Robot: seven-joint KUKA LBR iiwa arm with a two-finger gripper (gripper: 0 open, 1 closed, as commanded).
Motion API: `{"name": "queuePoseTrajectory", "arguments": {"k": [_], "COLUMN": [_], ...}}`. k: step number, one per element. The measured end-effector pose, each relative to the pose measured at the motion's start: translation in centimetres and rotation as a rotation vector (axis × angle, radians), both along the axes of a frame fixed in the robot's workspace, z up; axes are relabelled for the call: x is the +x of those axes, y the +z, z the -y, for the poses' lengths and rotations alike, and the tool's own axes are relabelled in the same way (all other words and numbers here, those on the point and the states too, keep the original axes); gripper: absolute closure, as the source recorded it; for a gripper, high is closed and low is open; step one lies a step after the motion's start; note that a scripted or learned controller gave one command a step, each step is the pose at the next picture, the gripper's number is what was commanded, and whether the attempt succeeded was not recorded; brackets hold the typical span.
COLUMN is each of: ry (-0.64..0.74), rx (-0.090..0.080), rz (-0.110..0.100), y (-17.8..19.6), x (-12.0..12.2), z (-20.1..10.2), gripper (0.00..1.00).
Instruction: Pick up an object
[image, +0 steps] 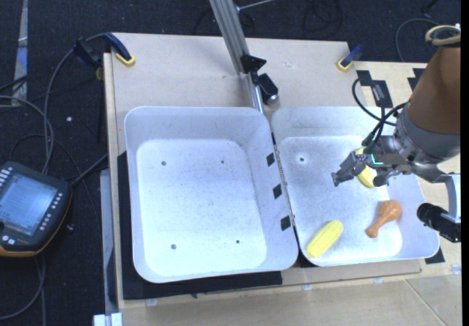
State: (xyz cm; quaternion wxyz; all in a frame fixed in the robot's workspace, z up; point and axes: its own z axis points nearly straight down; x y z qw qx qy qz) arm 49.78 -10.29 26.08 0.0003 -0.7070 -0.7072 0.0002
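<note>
Hovering gripper (350, 173) over right bin (308, 127), corn (324, 238), drumstick (384, 217)

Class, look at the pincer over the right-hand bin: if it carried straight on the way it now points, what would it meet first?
The pincer points left and downward, so probably the bare floor of the right bin, short of its left wall; depth is unclear from one view.

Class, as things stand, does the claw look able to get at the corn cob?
Probably yes: the corn cob lies uncovered in the right bin, apart from the drumstick, below the claw.
</note>
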Motion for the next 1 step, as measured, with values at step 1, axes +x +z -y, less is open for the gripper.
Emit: {"name": "queuePoseTrajectory", "arguments": {"k": [1], "ry": [0.0], "rx": [0.0], "rz": [0.0], "y": [0.0], "x": [0.0], "z": [0.0], "gripper": [0.0]}}
